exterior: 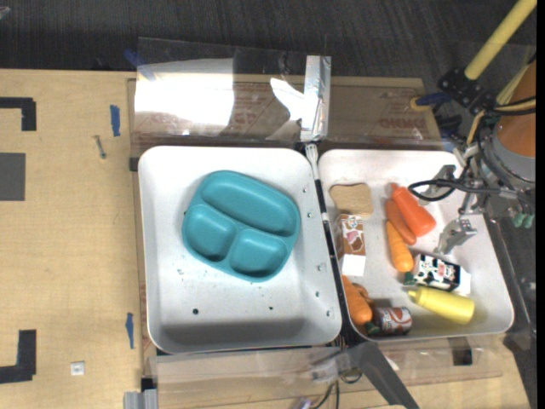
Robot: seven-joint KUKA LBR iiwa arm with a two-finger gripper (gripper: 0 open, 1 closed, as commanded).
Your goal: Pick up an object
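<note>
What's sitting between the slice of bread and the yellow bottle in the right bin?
In the camera view, two carrots lie between the bread slice and yellow bottle.

Pale wooden bench [60, 254] under bright glare; dark floor [255, 7] behind.

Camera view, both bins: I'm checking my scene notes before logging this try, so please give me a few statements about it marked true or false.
1. The teal tray lies in the left bin. True.
2. The yellow bottle lies in the left bin. False: it lies in the right bin, near the front edge.
3. The gripper is over the right bin. True.
4. The gripper holds a carrot. False: nothing shows between its fingers; the carrot lies in the bin to its left.
5. The bread slice lies near the back of the right bin. True.
</note>
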